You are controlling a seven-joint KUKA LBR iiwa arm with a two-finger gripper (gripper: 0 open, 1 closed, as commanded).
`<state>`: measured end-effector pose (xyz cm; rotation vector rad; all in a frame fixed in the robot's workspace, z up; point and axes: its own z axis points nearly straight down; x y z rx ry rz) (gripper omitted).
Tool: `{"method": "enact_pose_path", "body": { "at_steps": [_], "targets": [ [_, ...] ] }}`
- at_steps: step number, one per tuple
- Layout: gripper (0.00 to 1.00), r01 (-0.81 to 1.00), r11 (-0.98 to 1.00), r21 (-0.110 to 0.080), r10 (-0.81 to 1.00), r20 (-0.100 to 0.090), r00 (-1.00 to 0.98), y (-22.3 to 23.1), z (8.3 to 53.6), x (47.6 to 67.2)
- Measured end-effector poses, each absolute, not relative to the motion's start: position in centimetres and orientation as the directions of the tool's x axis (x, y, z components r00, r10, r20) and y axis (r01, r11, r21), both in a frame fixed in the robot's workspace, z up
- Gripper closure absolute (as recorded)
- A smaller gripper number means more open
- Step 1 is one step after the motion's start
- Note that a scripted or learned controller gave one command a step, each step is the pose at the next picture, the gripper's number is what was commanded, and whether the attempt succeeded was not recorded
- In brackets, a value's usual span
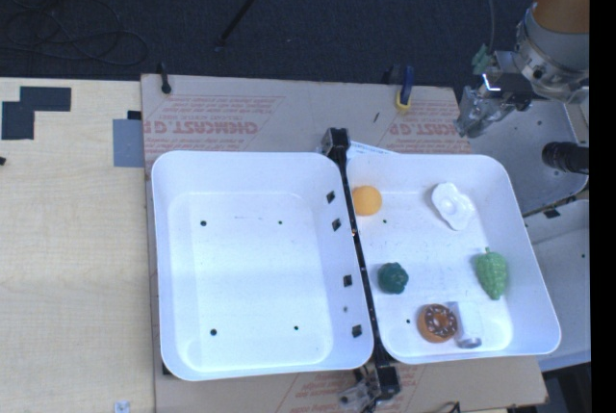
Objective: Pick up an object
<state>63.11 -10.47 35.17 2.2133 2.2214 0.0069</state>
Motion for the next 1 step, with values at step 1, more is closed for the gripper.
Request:
{"method": "enact_pose_path", "body": {
  "at_steps": [1],
  "targets": [
    [1.0, 1.0, -0.005, -0.011, 1.0, 0.0, 0.005, -14.36, 28.7, 57.92]
  ]
}}
